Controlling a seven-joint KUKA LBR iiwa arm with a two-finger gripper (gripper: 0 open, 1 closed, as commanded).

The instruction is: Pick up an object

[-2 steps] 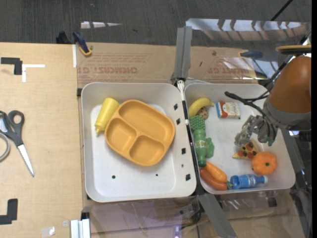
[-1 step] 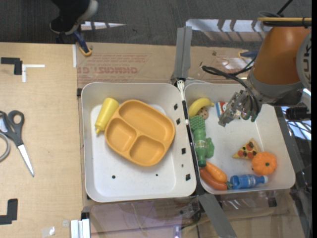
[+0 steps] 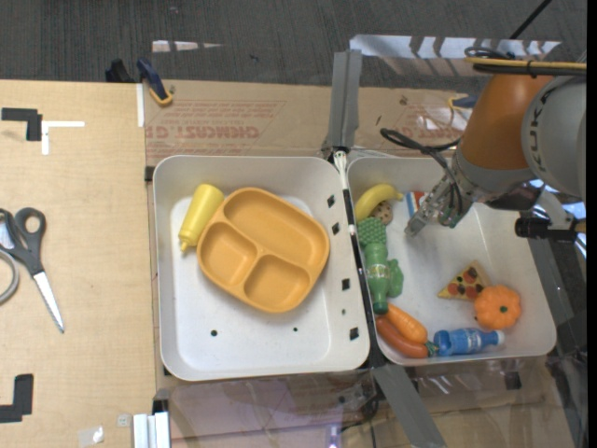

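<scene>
My gripper hangs low over the back of the right bin, its fingers open with nothing between them. Just to its left lie a yellow banana and a small red, white and blue item. A green toy bottle lies along the bin's left wall. A pizza slice and an orange pumpkin sit in front of the gripper. A carrot and a blue bottle lie at the front.
The left bin holds a yellow divided plate and a yellow bottle. Scissors lie on the wooden bench at far left. A blue clamp sits behind the left bin.
</scene>
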